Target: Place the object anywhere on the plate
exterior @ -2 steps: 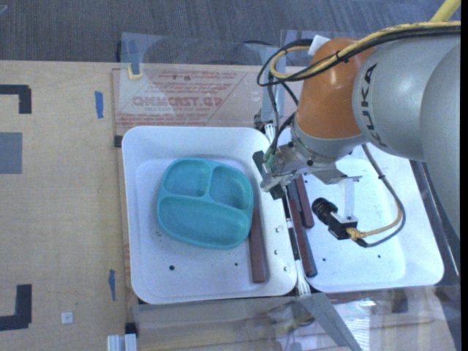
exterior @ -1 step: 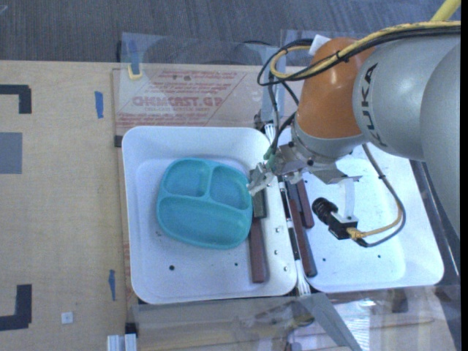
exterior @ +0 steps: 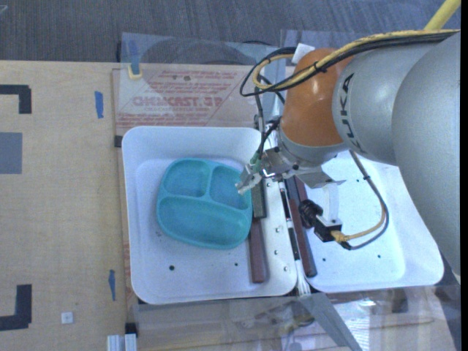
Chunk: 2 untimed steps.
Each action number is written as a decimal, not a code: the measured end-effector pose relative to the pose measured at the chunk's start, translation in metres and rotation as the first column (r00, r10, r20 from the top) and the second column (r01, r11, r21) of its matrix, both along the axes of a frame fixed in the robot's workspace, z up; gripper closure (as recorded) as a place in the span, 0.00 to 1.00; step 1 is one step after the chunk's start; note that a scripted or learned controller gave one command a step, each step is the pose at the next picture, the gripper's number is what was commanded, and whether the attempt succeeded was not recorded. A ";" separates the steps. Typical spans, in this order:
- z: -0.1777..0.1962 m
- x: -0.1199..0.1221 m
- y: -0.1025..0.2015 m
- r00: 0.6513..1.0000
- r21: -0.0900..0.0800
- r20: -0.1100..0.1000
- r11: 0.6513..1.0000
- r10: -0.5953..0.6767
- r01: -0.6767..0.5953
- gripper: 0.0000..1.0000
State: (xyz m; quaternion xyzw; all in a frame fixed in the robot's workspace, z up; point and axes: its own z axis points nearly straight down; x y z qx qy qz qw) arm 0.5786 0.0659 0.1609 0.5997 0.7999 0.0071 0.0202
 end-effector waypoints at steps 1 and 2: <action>0.011 0.002 -0.007 1.000 -0.008 0.007 1.000 -0.009 0.009 1.00; 0.023 -0.019 0.046 0.948 0.012 -0.037 0.949 0.316 -0.315 1.00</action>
